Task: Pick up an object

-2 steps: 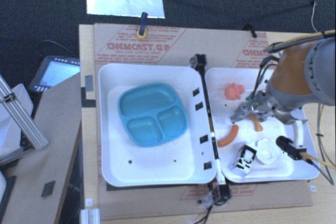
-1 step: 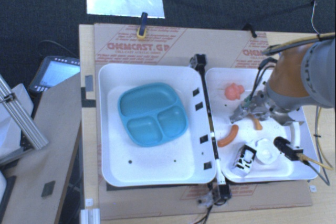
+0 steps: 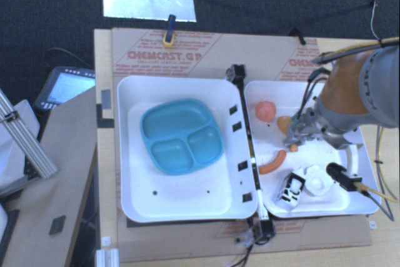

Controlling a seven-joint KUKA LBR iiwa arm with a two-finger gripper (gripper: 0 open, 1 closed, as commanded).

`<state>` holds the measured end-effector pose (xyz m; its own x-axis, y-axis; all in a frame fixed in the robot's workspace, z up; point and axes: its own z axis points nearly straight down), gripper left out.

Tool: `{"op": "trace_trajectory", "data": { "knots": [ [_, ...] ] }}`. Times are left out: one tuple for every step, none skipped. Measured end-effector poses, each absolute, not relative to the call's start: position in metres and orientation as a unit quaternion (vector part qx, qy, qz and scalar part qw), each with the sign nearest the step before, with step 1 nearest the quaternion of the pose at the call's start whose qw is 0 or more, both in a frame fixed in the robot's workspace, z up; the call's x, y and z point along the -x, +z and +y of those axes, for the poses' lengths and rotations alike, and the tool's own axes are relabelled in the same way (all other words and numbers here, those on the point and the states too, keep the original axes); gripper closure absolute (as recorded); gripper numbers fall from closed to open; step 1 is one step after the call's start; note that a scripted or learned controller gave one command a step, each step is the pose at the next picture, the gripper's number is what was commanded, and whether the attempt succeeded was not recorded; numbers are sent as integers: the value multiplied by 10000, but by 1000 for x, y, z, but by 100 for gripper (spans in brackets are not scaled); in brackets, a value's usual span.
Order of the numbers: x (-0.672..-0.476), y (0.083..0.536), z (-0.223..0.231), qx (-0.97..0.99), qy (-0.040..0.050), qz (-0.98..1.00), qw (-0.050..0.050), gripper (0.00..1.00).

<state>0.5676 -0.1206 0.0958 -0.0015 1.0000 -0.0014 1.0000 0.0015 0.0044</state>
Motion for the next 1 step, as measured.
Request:
{"op": "trace_trajectory", "data": {
  "knots": [
    [-565, 139, -120, -7061, 11, 7081, 16, 100]
  ]
}}
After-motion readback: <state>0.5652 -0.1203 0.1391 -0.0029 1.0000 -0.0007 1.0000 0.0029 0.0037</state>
